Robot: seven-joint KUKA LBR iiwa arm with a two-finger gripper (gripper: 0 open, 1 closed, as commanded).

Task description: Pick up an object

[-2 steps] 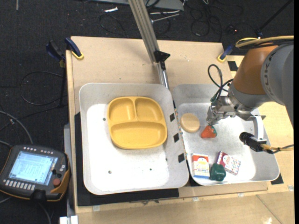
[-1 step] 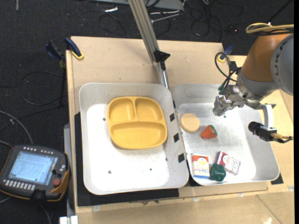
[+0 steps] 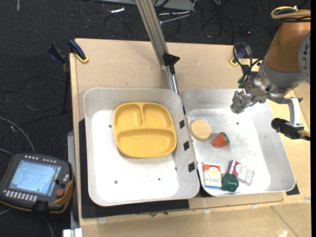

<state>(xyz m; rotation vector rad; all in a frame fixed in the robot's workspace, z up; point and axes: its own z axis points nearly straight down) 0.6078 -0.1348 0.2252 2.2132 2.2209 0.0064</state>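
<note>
The right bin (image 3: pixel 256 132) holds a round tan disc (image 3: pixel 201 130), a red strawberry-like piece (image 3: pixel 221 139), a small white and red box (image 3: pixel 212 175), a green pepper-like piece (image 3: pixel 229 182) and a red and white packet (image 3: pixel 242 172). My gripper (image 3: pixel 238 104) hangs over the far right part of this bin, above bare floor, well apart from all these pieces. The grey arm with its orange band (image 3: pixel 289 43) comes in from the right.
A yellow divided plate (image 3: pixel 144 130) lies in the left bin (image 3: pixel 98 132). A slanted metal pole (image 3: pixel 153 23) crosses the back of the bench. A teach pendant (image 3: pixel 34 181) sits on the floor at the lower left.
</note>
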